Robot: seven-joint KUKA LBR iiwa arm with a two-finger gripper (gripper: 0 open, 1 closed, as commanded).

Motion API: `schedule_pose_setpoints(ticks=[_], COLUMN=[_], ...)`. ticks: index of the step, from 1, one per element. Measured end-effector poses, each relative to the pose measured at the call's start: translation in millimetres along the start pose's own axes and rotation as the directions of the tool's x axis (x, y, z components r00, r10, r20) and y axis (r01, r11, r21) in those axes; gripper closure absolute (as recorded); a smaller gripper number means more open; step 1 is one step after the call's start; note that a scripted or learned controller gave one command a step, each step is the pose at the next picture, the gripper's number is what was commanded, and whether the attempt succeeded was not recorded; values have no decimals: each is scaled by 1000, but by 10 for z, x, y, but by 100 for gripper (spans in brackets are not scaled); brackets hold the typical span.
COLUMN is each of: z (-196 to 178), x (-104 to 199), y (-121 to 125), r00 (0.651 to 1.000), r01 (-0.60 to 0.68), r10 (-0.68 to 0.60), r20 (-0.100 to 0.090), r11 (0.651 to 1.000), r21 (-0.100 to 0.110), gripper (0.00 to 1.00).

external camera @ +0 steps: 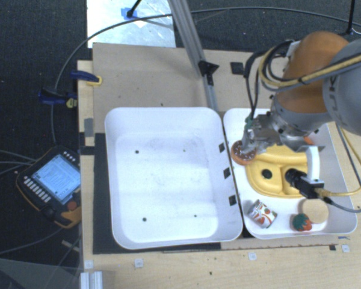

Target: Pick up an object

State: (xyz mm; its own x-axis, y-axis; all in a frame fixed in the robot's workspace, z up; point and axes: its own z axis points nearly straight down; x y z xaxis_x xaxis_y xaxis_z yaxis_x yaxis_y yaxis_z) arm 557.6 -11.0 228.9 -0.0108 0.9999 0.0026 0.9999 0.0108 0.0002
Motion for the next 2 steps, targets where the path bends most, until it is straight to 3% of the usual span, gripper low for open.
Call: schedule_pose_setpoints(ticks=[1, 2], z=[-82, 92], x=[579, 1150], y=[22, 32], r00=[1000, 1000], r01=[1, -1], r10=[-1, 1], r20=[0, 1], r11=[1000, 1000], r21=[-1, 0], gripper=[100, 100])
